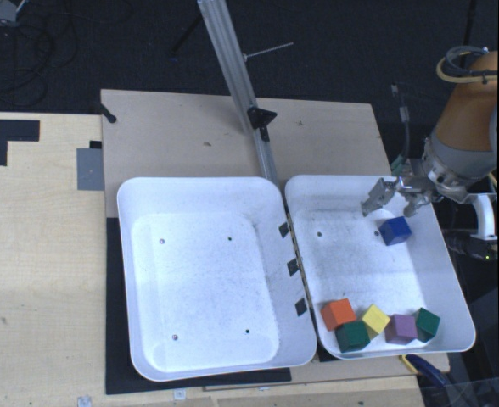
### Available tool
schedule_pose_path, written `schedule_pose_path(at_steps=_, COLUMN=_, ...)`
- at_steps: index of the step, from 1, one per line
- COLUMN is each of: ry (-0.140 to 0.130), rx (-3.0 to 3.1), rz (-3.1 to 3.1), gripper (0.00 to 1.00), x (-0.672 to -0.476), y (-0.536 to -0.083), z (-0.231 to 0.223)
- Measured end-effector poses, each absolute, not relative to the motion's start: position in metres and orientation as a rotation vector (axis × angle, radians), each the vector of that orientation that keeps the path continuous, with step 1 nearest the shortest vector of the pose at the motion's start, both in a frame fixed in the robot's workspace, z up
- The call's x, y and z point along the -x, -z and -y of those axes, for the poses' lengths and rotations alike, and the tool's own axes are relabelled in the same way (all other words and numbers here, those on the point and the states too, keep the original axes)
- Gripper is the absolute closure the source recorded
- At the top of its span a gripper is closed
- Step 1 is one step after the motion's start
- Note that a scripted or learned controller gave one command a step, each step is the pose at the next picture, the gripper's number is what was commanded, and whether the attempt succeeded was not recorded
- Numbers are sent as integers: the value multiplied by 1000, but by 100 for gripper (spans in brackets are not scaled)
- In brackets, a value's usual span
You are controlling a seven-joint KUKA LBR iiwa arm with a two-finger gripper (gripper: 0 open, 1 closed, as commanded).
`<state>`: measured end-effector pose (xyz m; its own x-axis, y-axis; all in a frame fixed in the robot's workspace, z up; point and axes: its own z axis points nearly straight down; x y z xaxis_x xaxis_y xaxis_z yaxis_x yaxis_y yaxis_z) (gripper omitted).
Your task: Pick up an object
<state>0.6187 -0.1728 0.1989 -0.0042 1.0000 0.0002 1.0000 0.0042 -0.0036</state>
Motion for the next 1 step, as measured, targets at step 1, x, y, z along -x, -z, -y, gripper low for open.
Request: schedule_pose_path(at_steps=1, ry=-4, rx=2214, rz=2225, gripper=0, x=-619, y=-199, z=173)
